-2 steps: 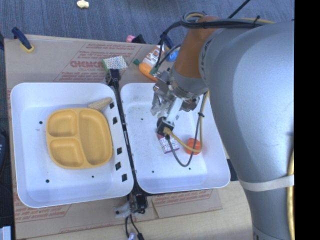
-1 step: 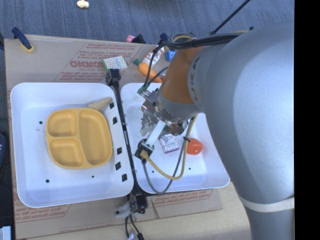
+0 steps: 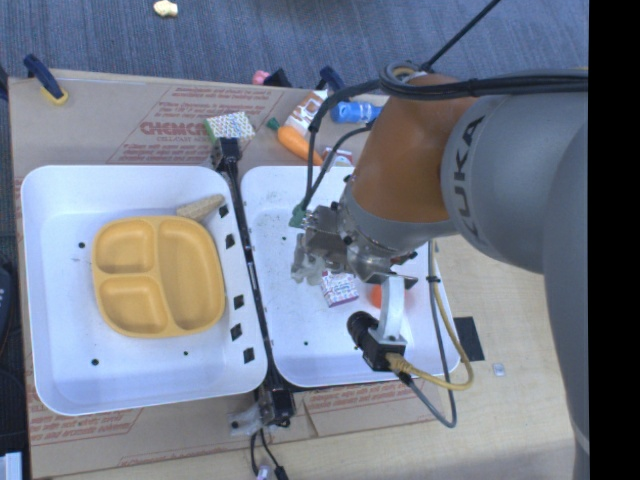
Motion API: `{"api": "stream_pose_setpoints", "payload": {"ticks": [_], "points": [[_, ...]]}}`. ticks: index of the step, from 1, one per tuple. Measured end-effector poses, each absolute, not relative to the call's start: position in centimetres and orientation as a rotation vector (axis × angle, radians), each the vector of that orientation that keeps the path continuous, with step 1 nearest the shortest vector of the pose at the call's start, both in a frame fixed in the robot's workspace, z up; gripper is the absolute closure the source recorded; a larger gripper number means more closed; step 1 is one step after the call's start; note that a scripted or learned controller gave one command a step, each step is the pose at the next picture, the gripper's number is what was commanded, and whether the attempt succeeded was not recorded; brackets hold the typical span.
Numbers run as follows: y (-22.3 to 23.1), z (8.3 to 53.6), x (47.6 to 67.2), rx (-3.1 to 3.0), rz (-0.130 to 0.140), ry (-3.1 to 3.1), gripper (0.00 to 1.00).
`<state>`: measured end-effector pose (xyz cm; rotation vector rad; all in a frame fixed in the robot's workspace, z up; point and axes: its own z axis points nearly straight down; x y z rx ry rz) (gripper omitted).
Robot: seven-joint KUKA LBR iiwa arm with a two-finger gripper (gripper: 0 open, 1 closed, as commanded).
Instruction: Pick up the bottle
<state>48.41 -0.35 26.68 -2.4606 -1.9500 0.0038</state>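
you've got the gripper [image 3: 312, 258] low in the right bin [image 3: 300, 353], can't tell its grasp, so no bottle lift confirmed.

gripper [image 3: 312, 258] low over right bin [image 3: 285, 338] | yellow divided plate [image 3: 158, 273] in left bin [image 3: 50, 268]

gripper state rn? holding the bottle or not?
gripper: cannot be told from this angle; it sits low over the right bin, the arm's wrist covering much of it. No bottle seen in its grasp.

Orange bottle [image 3: 297, 126] lying behind bins
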Motion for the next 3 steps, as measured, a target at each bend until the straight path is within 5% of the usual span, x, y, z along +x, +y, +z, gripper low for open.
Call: {"api": "stream_pose_setpoints", "payload": {"ticks": [1, 2, 3], "points": [[2.4, 19.1, 47.5, -2.443, 0.007, -1.968, 1.00], [-2.4, 30.3, 47.7, -2.285, 0.003, -2.155, 1.00], [-1.1, 19.1, 47.5, -2.349, 0.007, -2.078, 1.00]]}}
